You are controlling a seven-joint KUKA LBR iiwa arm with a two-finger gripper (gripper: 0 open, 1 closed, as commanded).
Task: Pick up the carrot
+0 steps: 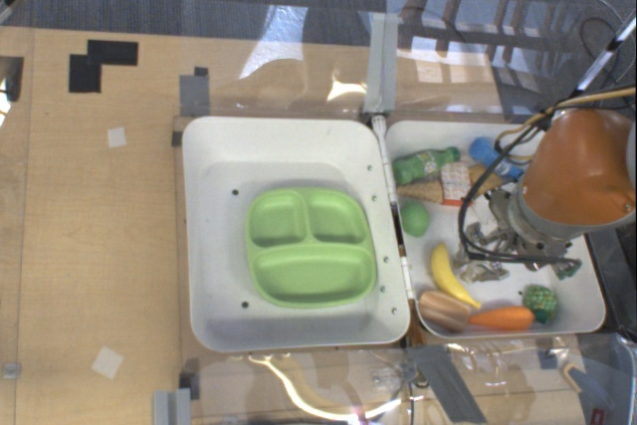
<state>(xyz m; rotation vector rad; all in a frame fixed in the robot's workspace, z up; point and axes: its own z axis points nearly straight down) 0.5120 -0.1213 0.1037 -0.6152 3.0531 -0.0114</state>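
Overhead view of the bench with two shallow white bins side by side. The left bin (pixel 199 214) holds a green divided plate (pixel 311 247). The right bin (pixel 597 309) holds the toy food, crowded together as loose pieces for picking. The carrot (pixel 503 318) lies flat along the near wall, between a tan bread roll (pixel 445 309) and a small green broccoli-like piece (pixel 540 300); a banana (pixel 451 276) lies just above it. The gripper (pixel 518 249) hangs over the bin's middle, just above the carrot, apparently poised to descend. Its orange wrist band (pixel 582 169) hides the mechanism, so whether the claw is spread or closed cannot be told; nothing is seen held.
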